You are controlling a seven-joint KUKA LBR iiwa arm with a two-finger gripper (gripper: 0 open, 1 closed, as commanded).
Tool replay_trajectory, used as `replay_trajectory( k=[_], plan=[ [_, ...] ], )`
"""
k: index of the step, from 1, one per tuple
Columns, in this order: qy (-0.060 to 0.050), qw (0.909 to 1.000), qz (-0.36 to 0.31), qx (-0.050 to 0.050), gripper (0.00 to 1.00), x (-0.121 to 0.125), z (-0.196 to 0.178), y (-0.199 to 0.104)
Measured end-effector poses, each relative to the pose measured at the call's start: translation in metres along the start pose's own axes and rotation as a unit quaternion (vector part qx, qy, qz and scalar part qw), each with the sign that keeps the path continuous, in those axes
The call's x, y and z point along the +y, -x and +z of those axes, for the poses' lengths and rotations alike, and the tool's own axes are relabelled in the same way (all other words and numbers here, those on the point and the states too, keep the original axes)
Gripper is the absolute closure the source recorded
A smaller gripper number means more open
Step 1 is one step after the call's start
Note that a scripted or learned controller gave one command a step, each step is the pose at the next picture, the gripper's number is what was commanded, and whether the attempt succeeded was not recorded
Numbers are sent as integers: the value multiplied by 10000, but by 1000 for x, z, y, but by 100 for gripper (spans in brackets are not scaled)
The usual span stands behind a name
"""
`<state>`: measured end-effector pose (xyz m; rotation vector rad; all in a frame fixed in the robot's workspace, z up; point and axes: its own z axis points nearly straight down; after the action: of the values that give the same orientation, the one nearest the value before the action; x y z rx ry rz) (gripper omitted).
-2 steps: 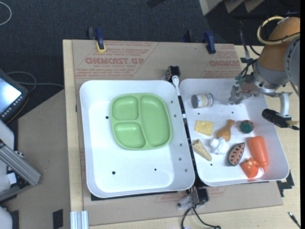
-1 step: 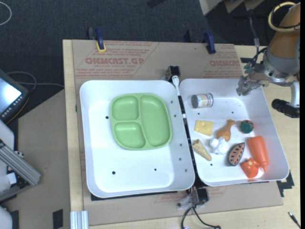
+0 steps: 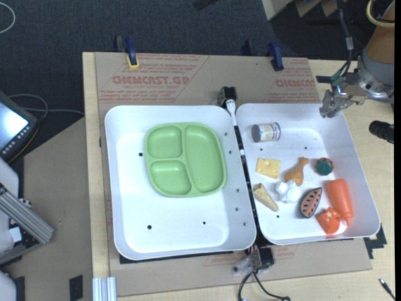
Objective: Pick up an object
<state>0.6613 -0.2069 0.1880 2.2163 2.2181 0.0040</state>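
Objects: 8 small items lie in the right bin (image 3: pixel 351 146), among them a jar (image 3: pixel 266 132), cheese wedge (image 3: pixel 269 167), drumstick (image 3: pixel 298 170) and orange carrot (image 3: pixel 341 198).
Progress: nothing lifted; the whole pick remains, by my judgement.
Claw (image 3: pixel 331 107): at the right bin's far corner, near the rim, carrying nothing; open or closed, I cannot tell.
Left bin (image 3: pixel 125 168): holds 1 green divided plate (image 3: pixel 185 159).
Table (image 3: pixel 207 80): carries both bins.

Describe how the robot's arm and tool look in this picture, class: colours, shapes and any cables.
The arm is a rounded grey body with a pale orange band above the wrist. A thin dark cable runs above it. The small metallic grey tool ends in short fingers, with a green spot nearby.
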Motion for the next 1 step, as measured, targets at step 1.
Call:
replay_trajectory(
  k=[1],
  plan=[
    [3,10000,-2,-1,100,1,-40,0]
  ],
)
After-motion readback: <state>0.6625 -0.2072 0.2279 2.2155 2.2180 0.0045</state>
